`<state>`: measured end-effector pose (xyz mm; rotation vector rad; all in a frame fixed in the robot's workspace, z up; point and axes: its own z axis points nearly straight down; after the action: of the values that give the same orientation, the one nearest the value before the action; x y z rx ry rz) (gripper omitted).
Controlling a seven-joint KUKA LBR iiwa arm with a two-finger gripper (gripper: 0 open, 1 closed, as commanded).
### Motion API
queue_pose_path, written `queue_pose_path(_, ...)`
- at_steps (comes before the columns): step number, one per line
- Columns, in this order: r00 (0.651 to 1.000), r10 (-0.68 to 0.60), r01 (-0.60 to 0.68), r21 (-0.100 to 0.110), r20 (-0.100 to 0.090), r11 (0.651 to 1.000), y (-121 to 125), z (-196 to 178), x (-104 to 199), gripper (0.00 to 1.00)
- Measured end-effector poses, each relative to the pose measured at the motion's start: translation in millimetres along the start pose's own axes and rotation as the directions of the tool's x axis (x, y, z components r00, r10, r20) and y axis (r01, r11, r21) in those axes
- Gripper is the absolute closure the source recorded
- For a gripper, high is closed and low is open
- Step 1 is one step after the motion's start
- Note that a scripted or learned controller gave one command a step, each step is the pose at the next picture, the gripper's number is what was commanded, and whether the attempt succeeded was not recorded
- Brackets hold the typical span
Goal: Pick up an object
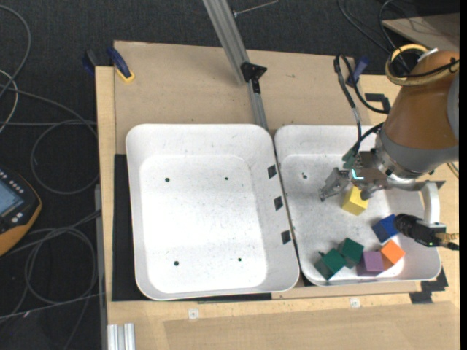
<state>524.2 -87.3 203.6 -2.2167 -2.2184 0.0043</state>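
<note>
- One claw (349, 186) hangs over the middle of the right bin (306, 159), its dark fingers (330, 189) splayed wide and slanting down toward the floor of the bin; nothing sits between them.
- Just beside the fingers, on the side nearer the bin's right wall, a yellow block (355, 201) lies tilted on the floor. It looks like the likeliest target, being the closest loose thing, but the fingers stand next to it, not around it.
- Spread that wide, I would judge the claw is set for a descent and has not closed on anything yet.
- Further out, toward the bin's near right corner, a blue block (384, 227) and an orange block (392, 251) sit close together, partly behind the arm's black fitting.
- Along the near edge a purple block (373, 261) touches the orange one, and two green blocks (341, 257) huddle beside it; the slope of the bin wall probably gathers them there.
- That crowding would make a clean grasp hard, which may be why the lone yellow one is favoured.
- Above the claw, the arm (417, 122) with its orange band leans in over the bin's right edge.
- Left of the divide, the left bin (146, 144) shows only speckled floor.
</note>
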Motion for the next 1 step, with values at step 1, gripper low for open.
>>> queue_pose_path(1,1.0,0.0,0.0,-0.005,0.001,1.0,0.9,-1.9,-0.4,0.0)
